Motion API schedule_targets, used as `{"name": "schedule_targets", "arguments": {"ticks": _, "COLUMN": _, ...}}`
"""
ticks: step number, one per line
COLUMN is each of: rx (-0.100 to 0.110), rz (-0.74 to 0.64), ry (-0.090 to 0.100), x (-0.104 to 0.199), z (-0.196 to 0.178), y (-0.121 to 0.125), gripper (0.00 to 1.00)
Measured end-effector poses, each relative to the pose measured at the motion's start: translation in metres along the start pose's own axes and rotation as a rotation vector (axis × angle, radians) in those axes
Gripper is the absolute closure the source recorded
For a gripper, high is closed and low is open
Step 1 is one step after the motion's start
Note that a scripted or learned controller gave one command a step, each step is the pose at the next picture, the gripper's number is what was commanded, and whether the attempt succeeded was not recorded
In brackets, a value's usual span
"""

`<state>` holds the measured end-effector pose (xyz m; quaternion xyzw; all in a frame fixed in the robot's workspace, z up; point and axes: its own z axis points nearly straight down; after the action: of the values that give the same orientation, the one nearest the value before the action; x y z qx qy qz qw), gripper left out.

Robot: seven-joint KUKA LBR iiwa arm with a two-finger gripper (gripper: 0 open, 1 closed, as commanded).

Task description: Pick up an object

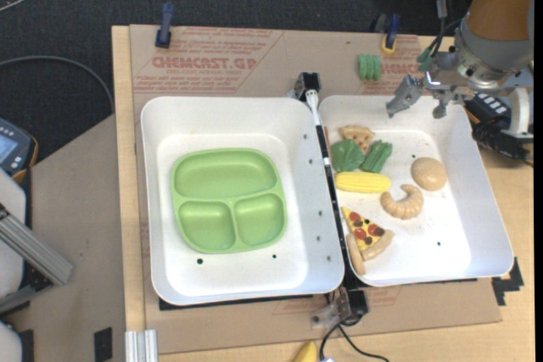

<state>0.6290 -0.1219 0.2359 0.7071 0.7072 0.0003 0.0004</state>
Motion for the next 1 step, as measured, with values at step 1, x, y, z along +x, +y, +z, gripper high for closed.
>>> {"name": "schedule_targets", "arguments": {"ticks": 1, "rx": -0.017, "rz": 0.0, "ry": -0.003, "x": 0.0242, "z": 0.132, "y": -0.0555, "gripper": 0.0}}
